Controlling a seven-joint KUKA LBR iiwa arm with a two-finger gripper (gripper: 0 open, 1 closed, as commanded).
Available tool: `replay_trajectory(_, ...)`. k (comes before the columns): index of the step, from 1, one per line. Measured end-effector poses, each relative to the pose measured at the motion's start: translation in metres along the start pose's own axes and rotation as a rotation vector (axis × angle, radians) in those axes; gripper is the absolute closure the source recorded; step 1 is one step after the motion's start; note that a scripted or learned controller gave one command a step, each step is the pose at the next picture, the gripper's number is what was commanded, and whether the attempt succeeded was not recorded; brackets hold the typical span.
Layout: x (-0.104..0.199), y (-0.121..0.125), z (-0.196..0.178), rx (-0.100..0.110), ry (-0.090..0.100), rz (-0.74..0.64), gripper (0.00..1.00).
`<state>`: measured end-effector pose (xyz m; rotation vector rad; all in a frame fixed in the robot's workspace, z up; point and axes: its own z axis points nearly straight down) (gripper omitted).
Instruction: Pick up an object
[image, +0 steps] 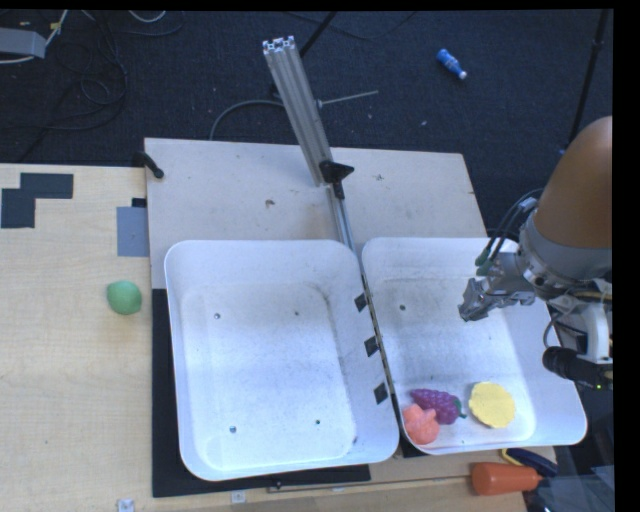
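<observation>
Item 1. We logged the gripper (478, 305) at the right of the frame, over the upper right part of the right bin (430, 262), below the grey wrist and orange band. We could not tell how it was set, and we saw nothing held in it.

Item 2. Right bin contents, all crowded along its lower edge: a yellow round object (492, 404) near the lower right corner; a purple grape-like cluster (436, 402) just left of it; an orange-pink object (421, 425) touching the cluster from below, in the lower left corner against the wall. The upper and middle floor of this bin lay bare, giving open room between the gripper and the objects.

Item 3. Left bin (200, 262), centre of frame, floor bare to every wall. Black clips (371, 346) marked the shared edge between the bins.

Item 4. Outside the bins: a green ball (124, 297) on the wooden bench at left, well apart from the left bin; an orange object (505, 477) just below the right bin's lower edge; a small blue item (451, 64) on the dark floor, upper right; an aluminium rail (303, 115) slanting down to the bins' junction.

Item 5. We read no labels, brands or writing anywhere.
</observation>
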<state>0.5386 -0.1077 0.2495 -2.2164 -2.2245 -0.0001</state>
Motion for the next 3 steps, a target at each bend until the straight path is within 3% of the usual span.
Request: replay_trajectory(3,0.153,-0.026,0.018,0.0,-0.001,0.001,1.0)
